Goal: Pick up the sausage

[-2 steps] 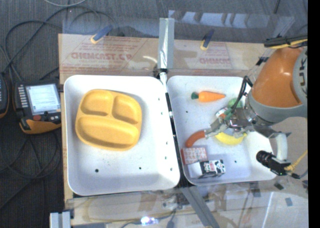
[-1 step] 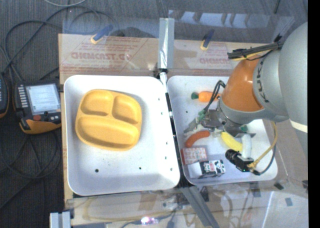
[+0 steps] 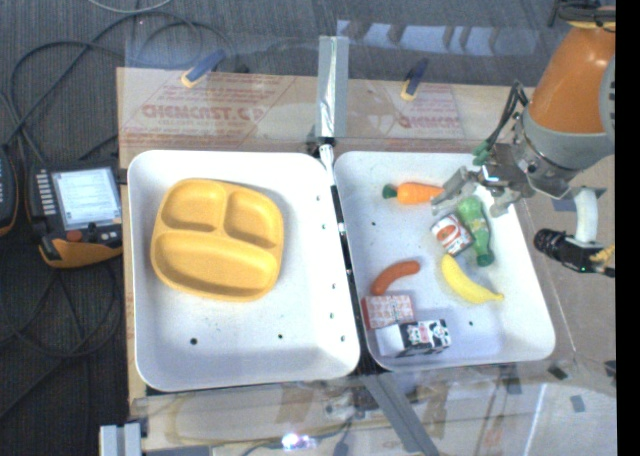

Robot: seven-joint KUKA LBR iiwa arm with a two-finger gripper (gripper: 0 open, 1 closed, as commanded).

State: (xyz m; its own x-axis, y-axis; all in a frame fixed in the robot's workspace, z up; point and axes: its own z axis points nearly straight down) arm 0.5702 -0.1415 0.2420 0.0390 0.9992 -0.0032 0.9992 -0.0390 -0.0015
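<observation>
Camera view: my gripper (image 3: 478, 187) hovers spread and empty, so next I reach left-near toward the sausage (image 3: 396, 276).

Dark grey carpet floor (image 3: 120, 24) all round, ribbed texture. Thin pale cable (image 3: 130, 6) loops across it top left; thicker black cables (image 3: 60, 274) trail down the left side. Small screen device (image 3: 78, 196) sits on the floor left of the worktop (image 3: 250, 109), an orange-black object (image 3: 80, 249) just below it. Worktop surface is brown printed cardboard, blue clips (image 3: 202, 68) at its far edge. Metal frame (image 3: 420, 424) at the near edge.
</observation>
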